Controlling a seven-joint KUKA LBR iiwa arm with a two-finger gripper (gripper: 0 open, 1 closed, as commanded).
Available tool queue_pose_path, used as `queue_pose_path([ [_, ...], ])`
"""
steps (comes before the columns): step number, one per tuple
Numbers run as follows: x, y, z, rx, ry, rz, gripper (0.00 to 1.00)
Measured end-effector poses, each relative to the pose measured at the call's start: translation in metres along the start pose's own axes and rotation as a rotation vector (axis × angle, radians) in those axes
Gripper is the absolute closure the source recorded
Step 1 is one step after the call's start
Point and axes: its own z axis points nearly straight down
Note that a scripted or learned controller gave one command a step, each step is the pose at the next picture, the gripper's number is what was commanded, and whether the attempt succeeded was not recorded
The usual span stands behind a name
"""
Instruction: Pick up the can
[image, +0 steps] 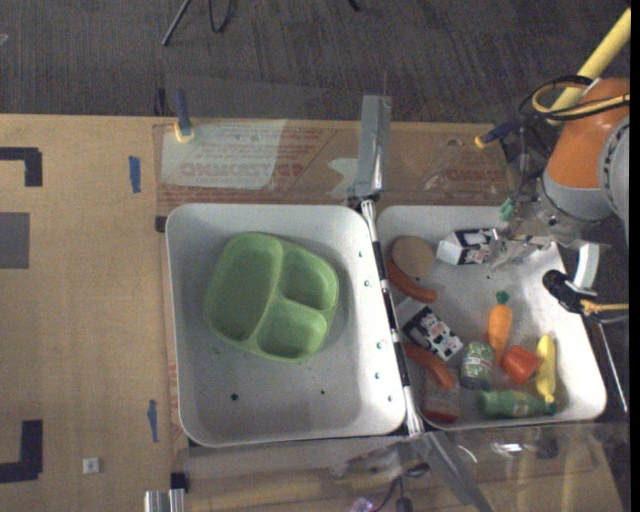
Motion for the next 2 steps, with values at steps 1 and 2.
queue_pose_path([
  [1,0.010,-0.001,0.012,0.006,-0.001,0.320,1.00],
  [2,0.023,-0.001,0.011,-0.002,-0.008,0.517,1.00],
])
